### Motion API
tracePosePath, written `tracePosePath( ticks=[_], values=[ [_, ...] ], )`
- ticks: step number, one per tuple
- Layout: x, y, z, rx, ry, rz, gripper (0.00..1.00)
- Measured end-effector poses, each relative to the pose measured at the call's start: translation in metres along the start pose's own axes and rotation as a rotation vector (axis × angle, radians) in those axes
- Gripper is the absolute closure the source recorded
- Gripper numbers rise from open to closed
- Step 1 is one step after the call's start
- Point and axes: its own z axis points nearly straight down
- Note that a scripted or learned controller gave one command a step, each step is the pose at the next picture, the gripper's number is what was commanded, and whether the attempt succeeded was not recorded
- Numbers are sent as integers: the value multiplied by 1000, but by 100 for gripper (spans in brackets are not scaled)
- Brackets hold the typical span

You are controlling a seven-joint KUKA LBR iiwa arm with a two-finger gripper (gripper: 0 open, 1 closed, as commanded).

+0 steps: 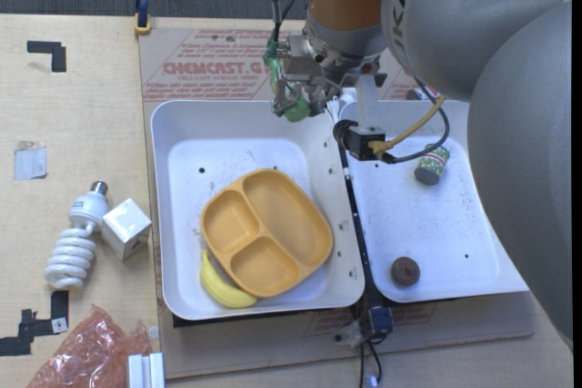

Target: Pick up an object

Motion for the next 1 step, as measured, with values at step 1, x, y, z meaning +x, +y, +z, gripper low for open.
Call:
tracePosePath(
  ticks=[1],
  values=[
    [1, 30, -5, 0, 0, 0, 100]
  ],
)
